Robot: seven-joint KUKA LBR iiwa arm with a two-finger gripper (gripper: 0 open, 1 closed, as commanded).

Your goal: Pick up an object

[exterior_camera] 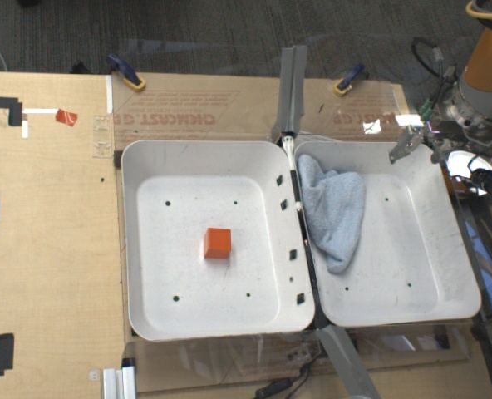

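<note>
An orange-red cube [218, 243] sits on the floor of the left bin [146, 306], a little left of its middle. A crumpled light blue-grey cloth [335, 210] lies in the right bin [429, 306], against its left wall. My gripper [414, 142] hangs at the far right corner of the right bin, over its back rim, well apart from both the cloth and the cube. The arm's orange band [487, 61] shows above it at the right edge of the view. Nothing is visibly held.
A grey metal bar [292, 90] runs along the gap between the bins. Two clamps [128, 75] [347, 80] pin the cardboard behind them. A wooden board [38, 223] lies to the left, and cables hang beside the arm at the right.
</note>
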